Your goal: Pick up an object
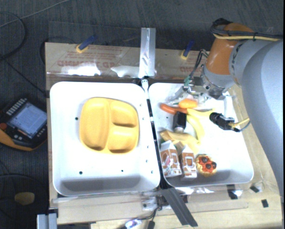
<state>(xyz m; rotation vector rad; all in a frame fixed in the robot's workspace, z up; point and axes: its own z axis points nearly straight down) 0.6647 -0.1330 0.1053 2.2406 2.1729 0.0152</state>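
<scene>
Far left of the end effector (195,90), the left bin (61,175) holds a yellow tray (109,124). In the right bin (237,171), the end effector hangs over the upper part; whether it is apart or together cannot be told. Just below it lie a carrot (173,109), a dark bottle (180,120) and a banana (195,123). Further below stand two cartons (178,162), with a tart (205,163) to their right.

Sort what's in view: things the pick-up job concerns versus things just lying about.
Job:
gripper
carrot
banana
two cartons
right bin

Lying about:
yellow tray in left bin
handheld controller on floor
</scene>
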